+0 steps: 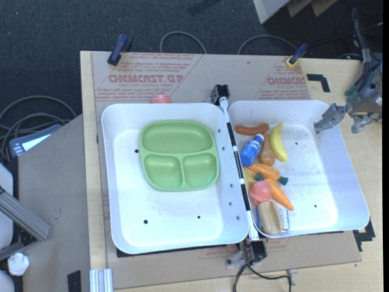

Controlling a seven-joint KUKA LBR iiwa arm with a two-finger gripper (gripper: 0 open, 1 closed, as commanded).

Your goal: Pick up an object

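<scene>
Grey gripper (pixel 333 115), fingers apparently empty, their spread unclear, hovers at right-bin (pixel 340 181) rim; approach step: next descend toward banana (pixel 278 142).

Open floor across right bin (pixel 328 181); toys (pixel 265 175) crowded along its left wall.

Single fixed camera, high above bench (pixel 182 72), slanted downward, both bins (pixel 170 230) framed

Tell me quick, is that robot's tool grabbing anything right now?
Tool: over the right bin's far right corner, nothing visibly held; open or shut cannot be told.
</scene>
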